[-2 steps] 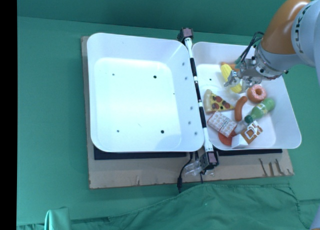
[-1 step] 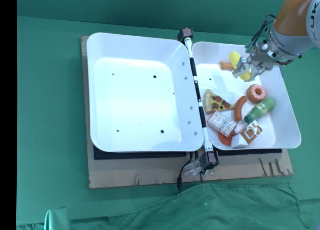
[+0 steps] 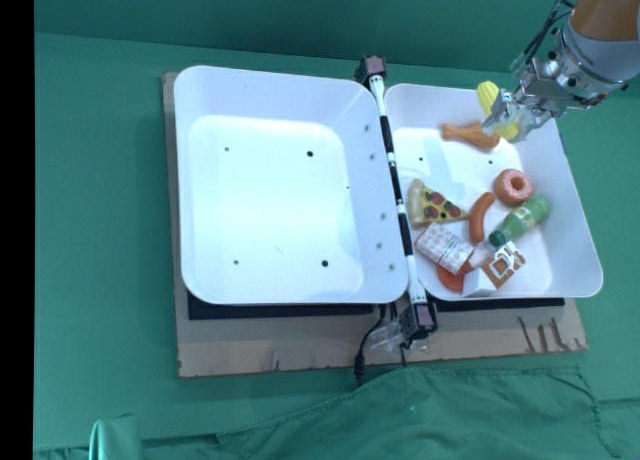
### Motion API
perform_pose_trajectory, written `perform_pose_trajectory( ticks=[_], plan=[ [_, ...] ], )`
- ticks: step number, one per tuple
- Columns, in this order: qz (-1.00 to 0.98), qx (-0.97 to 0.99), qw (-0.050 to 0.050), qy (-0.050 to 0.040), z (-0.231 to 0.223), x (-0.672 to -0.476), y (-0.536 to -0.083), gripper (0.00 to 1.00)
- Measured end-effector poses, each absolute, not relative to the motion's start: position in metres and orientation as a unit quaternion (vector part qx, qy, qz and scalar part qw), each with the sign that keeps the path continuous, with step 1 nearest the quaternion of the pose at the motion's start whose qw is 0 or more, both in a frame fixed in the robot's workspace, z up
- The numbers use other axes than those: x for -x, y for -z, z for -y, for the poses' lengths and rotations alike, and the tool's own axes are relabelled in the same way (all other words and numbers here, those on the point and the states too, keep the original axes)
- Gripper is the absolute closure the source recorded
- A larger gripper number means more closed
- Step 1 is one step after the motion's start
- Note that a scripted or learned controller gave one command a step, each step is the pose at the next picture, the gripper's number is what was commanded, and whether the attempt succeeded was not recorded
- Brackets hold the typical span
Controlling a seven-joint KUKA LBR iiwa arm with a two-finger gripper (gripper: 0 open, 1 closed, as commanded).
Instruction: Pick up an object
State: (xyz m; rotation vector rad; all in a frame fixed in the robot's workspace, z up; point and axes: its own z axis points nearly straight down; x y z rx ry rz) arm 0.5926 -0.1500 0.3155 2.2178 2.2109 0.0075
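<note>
The right bin [image 3: 575, 248] holds several toy foods. A yellow corn cob [image 3: 488, 97] lies at its far edge, with a brown drumstick [image 3: 469, 133] just left of it. My gripper [image 3: 512, 118] hangs over the near end of the corn cob, open, its fingers [image 3: 498, 112] apart on either side of the yellow piece. Nothing is lifted between them. Lower in the bin lie a pink donut [image 3: 513, 186], a pizza slice [image 3: 432, 204], a sausage [image 3: 481, 216] and a green bottle [image 3: 521, 219].
A small white carton [image 3: 443, 246], an orange-and-white box [image 3: 505, 265] and a red piece [image 3: 450, 281] crowd the right bin's near corner. The left bin [image 3: 275, 198] sits beside it, separated by a black-and-white bar [image 3: 393, 173]. Green cloth surrounds the bench.
</note>
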Motion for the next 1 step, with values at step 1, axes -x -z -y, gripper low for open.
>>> perform_pose_trajectory(
  ticks=[1],
  plan=[
    [-0.706, -0.708, 0.006, -0.0024, 0.1615, -0.5937, -0.3708, 1.0]
  ],
)
